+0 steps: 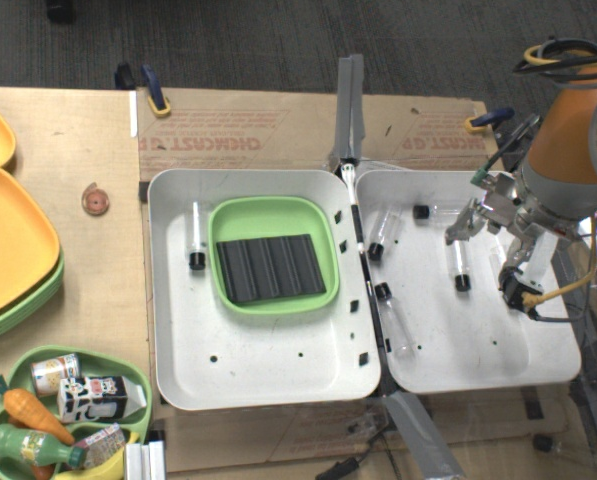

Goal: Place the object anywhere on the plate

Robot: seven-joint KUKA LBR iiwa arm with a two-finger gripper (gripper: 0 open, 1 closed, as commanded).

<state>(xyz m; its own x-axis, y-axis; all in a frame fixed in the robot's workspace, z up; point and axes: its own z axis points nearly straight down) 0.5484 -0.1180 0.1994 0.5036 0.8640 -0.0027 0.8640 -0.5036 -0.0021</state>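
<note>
Nothing is placed yet. The tubes [461,266] lie loose in the right bin [538,363], well apart from the green plate [320,218] in the left bin. The claw [478,216] hovers beside one (spread or pressed, I cannot tell).

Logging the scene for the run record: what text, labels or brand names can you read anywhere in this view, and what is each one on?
"CHEMCAST GP", red print that reads upside down from this camera, on the brown cardboard sheet behind the bins; it repeats, partly hidden, further right.
Black-and-white label on a packet in the green bowl: too small to read.
Can label in the same bowl: blurred, unreadable.
</note>
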